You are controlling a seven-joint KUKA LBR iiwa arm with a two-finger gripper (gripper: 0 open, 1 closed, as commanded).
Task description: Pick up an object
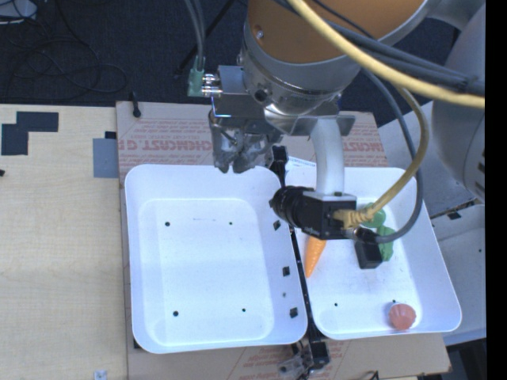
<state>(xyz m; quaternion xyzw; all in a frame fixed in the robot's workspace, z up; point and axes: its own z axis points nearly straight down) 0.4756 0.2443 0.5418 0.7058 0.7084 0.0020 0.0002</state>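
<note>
My gripper (238, 158) hangs over the left bin's (142, 212) twelve o'clock rim; whether anything is in it, cannot tell. Carrot (314, 253), green piece (383, 236) and pink ball (402, 316) lie in the right bin (440, 291). Pick not yet made.

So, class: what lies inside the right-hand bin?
Inside the right bin: an orange carrot, something green and a pinkish ball. The arm's black attachment covers parts of both the carrot and the green thing.

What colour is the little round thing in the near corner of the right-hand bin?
The round thing is pinkish red, seen in the camera view.
</note>
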